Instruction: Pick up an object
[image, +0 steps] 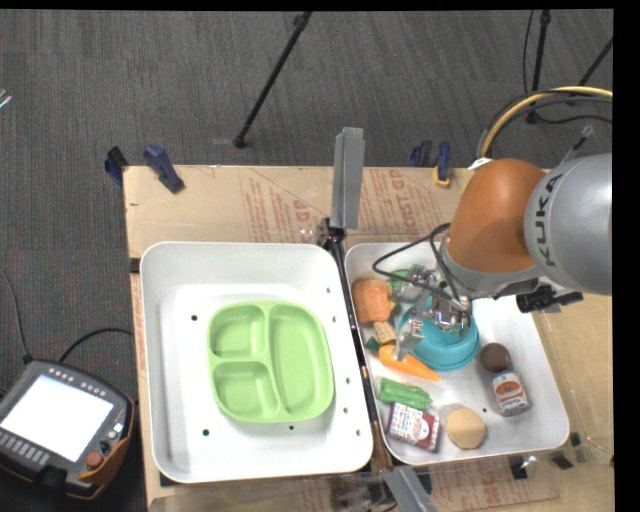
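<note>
My gripper hangs low in the right bin, at the left rim of a teal bowl. Just below it lies an orange carrot. To its left sit a brown bread roll and a small tan cracker. Nothing visibly hangs from the gripper. The arm's orange band and grey wrist cover the bin's back right part.
The right bin's front holds a green piece, a red packet, a tan bun, a dark ball and a red-labelled bottle. In the left bin lies a green divided plate. A tablet sits off the bench at left.
</note>
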